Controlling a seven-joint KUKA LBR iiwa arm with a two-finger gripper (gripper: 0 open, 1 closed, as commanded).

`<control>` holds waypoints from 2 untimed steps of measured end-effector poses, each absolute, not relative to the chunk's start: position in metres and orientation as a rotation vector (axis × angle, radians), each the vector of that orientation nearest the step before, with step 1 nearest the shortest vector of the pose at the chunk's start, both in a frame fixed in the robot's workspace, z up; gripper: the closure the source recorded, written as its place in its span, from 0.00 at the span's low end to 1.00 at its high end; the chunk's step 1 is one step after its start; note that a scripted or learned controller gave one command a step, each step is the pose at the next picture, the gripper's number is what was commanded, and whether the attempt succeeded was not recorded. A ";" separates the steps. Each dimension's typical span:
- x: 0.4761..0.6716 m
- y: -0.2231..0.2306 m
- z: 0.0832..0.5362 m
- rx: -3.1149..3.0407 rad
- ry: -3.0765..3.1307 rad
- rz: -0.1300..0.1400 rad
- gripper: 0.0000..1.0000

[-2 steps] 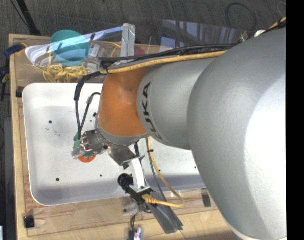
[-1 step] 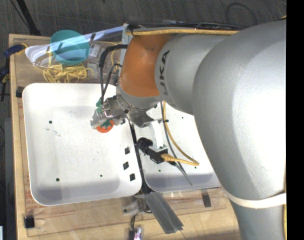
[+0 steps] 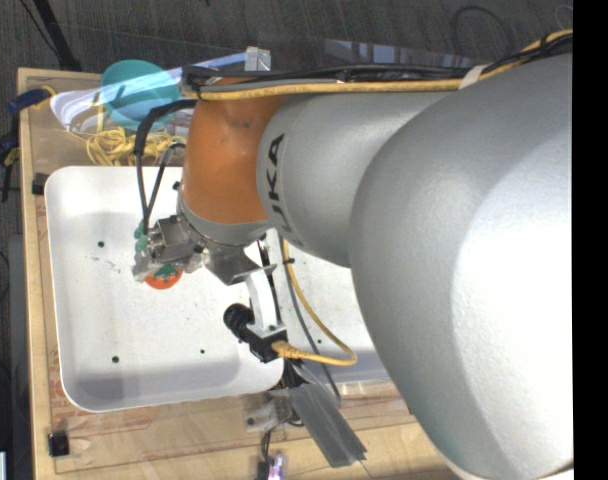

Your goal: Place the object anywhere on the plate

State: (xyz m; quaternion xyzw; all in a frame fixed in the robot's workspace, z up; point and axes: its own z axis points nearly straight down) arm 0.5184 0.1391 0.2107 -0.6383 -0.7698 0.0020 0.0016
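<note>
1. Jaws (image 3: 156,264) hang low over the left white bin (image 3: 94,368); whether they are apart or together cannot be told.
2. A small orange object (image 3: 164,280) sits at the tip of the jaws, on their 5 o'clock side, touching or just beneath them.
3. Toward 12 o'clock, beyond the bin's far rim, a teal object (image 3: 136,86) and a yellow cord (image 3: 112,145) lie on the bench (image 3: 164,438).

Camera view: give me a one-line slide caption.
KUKA arm's gripper low over the white bin, a small orange object at its tip.
</note>
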 end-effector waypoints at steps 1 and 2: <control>0.501 0.130 0.265 -1.800 -2.575 0.001 1.00; 0.476 0.163 0.187 -1.429 -2.793 0.006 1.00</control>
